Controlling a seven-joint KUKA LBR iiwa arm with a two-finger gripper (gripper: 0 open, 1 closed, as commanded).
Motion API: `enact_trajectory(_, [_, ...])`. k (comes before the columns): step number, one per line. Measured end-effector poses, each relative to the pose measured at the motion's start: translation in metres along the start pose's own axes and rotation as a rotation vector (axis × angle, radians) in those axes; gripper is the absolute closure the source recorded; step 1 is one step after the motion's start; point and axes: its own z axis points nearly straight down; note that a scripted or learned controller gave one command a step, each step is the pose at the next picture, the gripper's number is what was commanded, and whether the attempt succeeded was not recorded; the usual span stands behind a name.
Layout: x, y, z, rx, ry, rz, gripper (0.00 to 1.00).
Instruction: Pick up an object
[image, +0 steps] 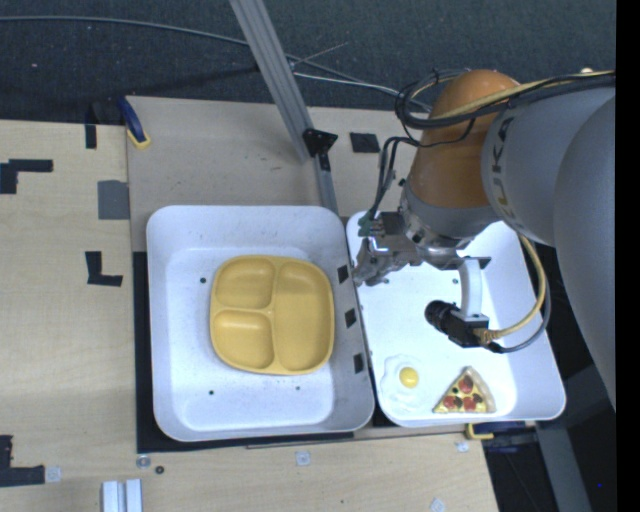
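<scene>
The arm (520, 150) is reaching in from the right over the right bin (530, 395), its orange band sitting far of the wrist. The pincer (372, 262) is hanging over the far left corner of the right bin, just beside the wall that divides the two bins. Whether it is open or closed cannot be told from this angle, and nothing is showing in its grip.

A fried-egg toy (403, 379) is lying on the floor of the right bin near its near edge. A pizza-slice toy (465, 393) is lying just to the right of it, apart from it. Both are lying well apart from the pincer.

A yellow divided plate (272, 314) is lying flat in the middle of the left bin (170, 300).

Both bins are resting side by side on the worktop (60, 380), their inner walls touching. A black cable end (455, 322) is hanging under the wrist, above the middle of the right bin.
</scene>
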Motion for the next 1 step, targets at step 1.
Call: enact_trajectory(1, [0.0519, 0.0179, -0.0039, -0.001, 0.001, -0.001, 1.0])
